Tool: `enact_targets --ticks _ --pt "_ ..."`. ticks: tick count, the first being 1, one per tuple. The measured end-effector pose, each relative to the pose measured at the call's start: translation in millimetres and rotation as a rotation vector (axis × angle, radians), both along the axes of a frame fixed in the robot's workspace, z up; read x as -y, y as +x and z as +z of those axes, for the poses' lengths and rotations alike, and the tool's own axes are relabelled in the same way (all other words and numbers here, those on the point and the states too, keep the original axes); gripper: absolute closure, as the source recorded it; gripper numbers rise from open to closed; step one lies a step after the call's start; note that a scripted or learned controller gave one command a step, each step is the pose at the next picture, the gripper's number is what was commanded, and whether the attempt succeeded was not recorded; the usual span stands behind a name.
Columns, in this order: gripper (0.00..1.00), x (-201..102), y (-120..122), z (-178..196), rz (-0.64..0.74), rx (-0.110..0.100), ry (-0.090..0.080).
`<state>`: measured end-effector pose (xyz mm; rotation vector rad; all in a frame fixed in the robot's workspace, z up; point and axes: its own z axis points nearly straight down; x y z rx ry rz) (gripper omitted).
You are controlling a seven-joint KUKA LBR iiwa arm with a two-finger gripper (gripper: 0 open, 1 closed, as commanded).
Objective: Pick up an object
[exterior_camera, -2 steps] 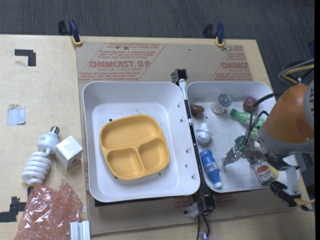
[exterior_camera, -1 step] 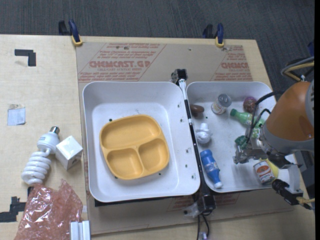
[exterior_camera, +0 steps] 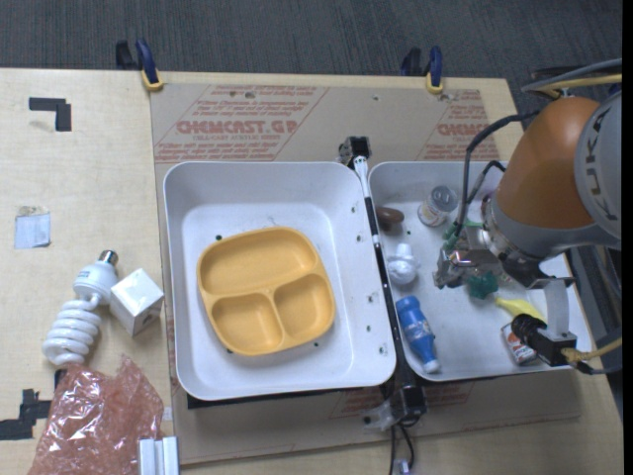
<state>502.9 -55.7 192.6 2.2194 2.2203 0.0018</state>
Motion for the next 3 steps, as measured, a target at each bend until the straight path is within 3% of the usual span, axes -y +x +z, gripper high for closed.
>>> enact_targets --ticks 1,2,3 --pt "0.0 0.0 0.0 0.0 0.0 0.0 0.0" --pt "0.0 37.3 -11.4 -86.4 -0.006 0.016 -0.007" --pt "1.0 36.3 -11.3 -77.6 -0.006 0.012 -0.004"
